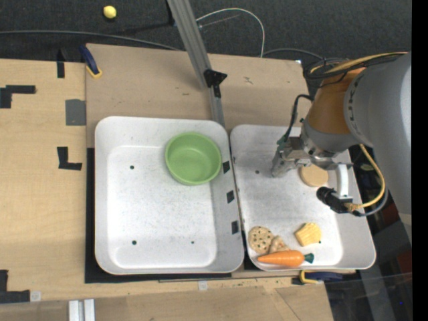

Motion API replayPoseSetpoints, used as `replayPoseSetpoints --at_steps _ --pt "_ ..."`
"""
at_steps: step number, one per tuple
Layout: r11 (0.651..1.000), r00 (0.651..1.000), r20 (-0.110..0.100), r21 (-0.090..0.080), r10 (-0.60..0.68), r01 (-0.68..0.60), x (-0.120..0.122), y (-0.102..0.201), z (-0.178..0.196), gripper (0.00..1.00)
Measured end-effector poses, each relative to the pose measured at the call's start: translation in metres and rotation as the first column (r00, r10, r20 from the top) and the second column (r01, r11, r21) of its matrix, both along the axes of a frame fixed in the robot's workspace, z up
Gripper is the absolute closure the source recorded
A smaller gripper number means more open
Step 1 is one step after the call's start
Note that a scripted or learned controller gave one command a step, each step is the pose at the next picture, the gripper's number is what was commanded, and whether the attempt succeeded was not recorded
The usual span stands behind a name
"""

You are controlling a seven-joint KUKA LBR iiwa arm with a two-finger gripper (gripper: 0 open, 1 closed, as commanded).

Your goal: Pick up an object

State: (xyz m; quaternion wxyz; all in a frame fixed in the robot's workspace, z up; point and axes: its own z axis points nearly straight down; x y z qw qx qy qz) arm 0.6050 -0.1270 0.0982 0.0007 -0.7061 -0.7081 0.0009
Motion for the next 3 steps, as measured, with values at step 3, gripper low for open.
replayPoseSetpoints --at_steps 3 --pt "1.0 1.0 0.007 -0.001 -0.001 0.001 -0.003 0.012 0.171 1.0"
